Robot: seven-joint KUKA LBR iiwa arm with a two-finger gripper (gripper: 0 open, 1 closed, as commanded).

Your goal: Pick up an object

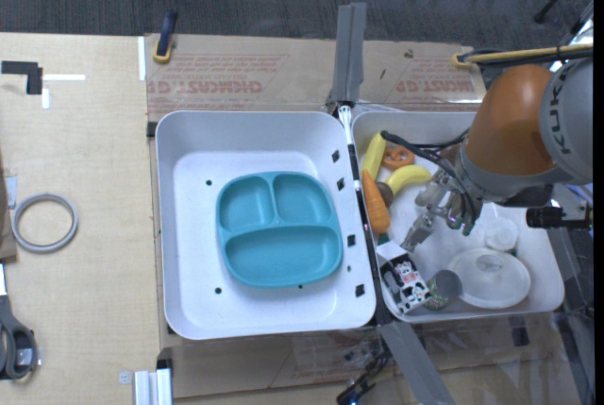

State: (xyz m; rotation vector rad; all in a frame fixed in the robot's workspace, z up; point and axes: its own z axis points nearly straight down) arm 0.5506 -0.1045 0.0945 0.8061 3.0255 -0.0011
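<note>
My gripper [440,224] hangs over the middle of the right bin [543,295], open, with nothing between its fingers. Just to its upper left lies a yellow banana [408,177]. An orange carrot [377,205] lies along the bin's left wall, with a second yellow piece [375,153] and a small orange-red item [397,155] above it. A black-and-white patterned object [404,285] and a grey round piece [444,283] sit at the bin's front left. A white round lid [491,278] and a small white cup [501,234] lie to the right, under the arm.
The left bin [179,205] holds a teal divided plate [280,228]. A grey tape ring [41,222] lies on the wooden bench at far left. The arm's orange band [510,125] looms over the right bin's back right. A grey divider post [350,44] stands between the bins.
</note>
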